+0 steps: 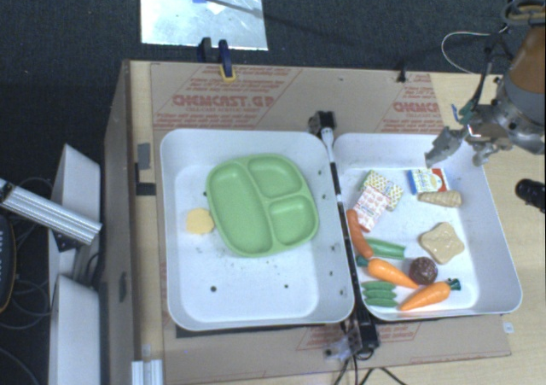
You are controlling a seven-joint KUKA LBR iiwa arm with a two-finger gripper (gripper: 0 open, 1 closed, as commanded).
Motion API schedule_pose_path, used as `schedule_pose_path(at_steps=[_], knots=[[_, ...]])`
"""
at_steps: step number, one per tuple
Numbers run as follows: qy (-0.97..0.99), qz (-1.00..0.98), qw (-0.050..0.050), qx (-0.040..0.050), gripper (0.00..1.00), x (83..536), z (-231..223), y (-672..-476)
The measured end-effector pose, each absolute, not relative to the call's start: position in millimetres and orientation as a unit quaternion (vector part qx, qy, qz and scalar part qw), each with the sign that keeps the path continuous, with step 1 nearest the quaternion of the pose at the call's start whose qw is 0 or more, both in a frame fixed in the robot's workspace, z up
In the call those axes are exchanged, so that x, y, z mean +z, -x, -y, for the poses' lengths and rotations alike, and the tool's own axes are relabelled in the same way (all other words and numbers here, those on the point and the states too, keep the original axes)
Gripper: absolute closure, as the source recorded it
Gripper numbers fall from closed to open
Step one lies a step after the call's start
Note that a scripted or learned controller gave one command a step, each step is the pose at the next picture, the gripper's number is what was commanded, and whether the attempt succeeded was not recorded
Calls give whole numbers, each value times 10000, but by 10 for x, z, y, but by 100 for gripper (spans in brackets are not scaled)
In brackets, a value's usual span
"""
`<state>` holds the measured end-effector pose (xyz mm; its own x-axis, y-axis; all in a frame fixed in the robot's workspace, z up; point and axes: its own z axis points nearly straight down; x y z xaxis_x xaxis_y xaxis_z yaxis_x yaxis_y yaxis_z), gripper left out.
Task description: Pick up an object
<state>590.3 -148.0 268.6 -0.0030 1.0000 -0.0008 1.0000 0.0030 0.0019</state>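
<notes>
The right bin (499,247) holds toy foods: two patterned packets (376,195), a blue, white and red packet (425,179), a pale biscuit (439,199), a toast slice (442,242), a brown round piece (422,271), carrots (393,272) and green pods (386,248). My gripper (461,147) hangs over the far right corner of this bin, just beyond the blue packet. It is open, with nothing between its fingers. In the left bin (183,289) lie a green divided plate (260,204) and a small yellow disc (200,221).
A divider bar with a black clamp (324,124) runs between the bins. Brown board (256,97) surrounds them. A cable (465,37) loops near the arm at upper right. A metal rail (47,208) juts in at the left.
</notes>
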Motion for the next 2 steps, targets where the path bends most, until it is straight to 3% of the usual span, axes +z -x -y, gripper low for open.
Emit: schedule_pose_path(at_steps=[1,2], knots=[[-7068,-7074,-6,-6,0,879,1713,-5896],[-7065,-7077,33,3,0,855,1185,-6085]])
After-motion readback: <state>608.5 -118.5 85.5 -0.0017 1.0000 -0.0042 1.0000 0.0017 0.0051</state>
